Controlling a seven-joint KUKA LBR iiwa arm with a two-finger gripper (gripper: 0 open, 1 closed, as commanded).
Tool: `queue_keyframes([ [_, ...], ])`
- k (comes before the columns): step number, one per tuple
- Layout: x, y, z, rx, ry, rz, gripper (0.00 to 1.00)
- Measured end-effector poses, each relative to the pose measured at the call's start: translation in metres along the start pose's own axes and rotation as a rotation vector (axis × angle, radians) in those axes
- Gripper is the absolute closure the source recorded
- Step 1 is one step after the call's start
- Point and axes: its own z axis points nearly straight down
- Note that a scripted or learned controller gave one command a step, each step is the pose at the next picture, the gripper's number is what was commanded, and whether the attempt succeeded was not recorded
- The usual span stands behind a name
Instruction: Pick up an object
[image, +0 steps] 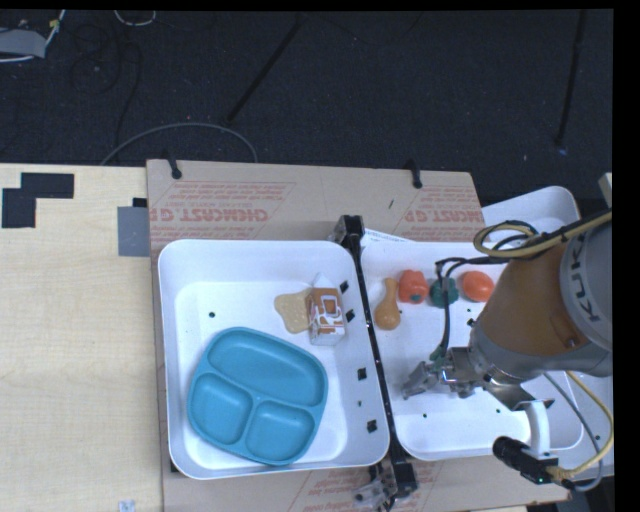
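where the grey arm with its orange band reaches in from the right, the pincer (418, 384) hangs low over the white floor of the right bin (440, 440), its dark metal fingers spread a little apart with nothing between them. up and away from it, near the bin's far wall, lie a tan pear-shaped piece (387, 310) against the divider, an orange-red toy (411, 286), a small dark green piece (444, 292) and an orange rounded toy (477, 285), all well apart from the pincer. across the divider, the left bin (180, 300) carries a smooth light-blue plate with three compartments (258, 394), a flat tan scrap (292, 312) and a small printed box (325, 314) touching it. both bins rest on brown cardboard (300, 205) with red lettering, on a pale wood-grain counter (70, 350). beyond lies dark carpet (300, 80) with trailing cables.
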Motion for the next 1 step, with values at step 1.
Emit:
queue_keyframes([
  [1,0.0008,-0.0003,0.0260,-0.004,-0.001,0.000,0.00],
])
